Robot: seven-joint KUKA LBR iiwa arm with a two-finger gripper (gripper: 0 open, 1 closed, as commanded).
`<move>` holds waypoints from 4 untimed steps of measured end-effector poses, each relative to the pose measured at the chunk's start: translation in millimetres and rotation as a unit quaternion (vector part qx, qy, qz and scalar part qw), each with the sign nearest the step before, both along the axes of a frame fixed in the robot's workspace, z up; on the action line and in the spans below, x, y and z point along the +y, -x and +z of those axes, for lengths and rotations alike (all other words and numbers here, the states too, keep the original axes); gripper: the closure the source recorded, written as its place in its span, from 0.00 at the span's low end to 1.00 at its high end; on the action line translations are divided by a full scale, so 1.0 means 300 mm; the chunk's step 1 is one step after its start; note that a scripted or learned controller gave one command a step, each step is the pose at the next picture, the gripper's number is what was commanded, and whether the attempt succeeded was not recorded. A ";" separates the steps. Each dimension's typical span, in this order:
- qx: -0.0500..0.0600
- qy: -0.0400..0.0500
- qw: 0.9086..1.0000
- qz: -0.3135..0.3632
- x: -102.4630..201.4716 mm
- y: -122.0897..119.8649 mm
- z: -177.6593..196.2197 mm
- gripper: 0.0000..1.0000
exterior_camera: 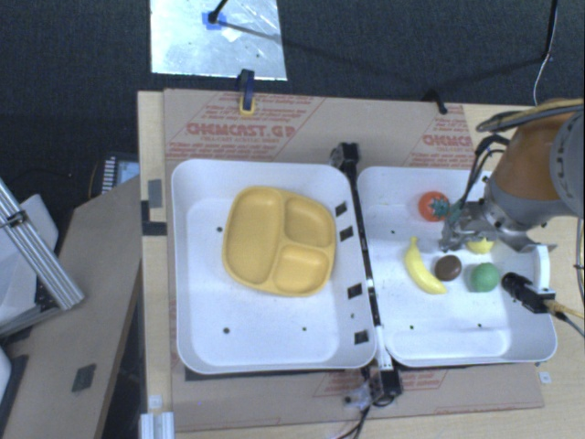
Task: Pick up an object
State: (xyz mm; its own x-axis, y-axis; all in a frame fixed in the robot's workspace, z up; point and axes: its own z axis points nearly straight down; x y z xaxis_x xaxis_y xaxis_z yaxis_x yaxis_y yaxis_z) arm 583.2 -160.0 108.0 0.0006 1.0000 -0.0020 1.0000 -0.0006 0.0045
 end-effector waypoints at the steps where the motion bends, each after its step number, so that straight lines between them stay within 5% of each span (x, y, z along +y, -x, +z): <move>1: -0.002 0.000 1.000 0.001 -0.010 0.006 0.213 1.00; 2: -0.002 0.000 1.000 0.002 -0.011 -0.001 0.390 1.00; 4: 0.001 -0.002 1.000 0.005 0.351 -0.084 0.389 1.00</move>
State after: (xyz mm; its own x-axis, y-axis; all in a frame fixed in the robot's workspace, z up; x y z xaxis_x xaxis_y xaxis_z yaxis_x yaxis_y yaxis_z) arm 608.5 -54.7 224.6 -0.0103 0.9999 0.0021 0.9999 0.0103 0.0023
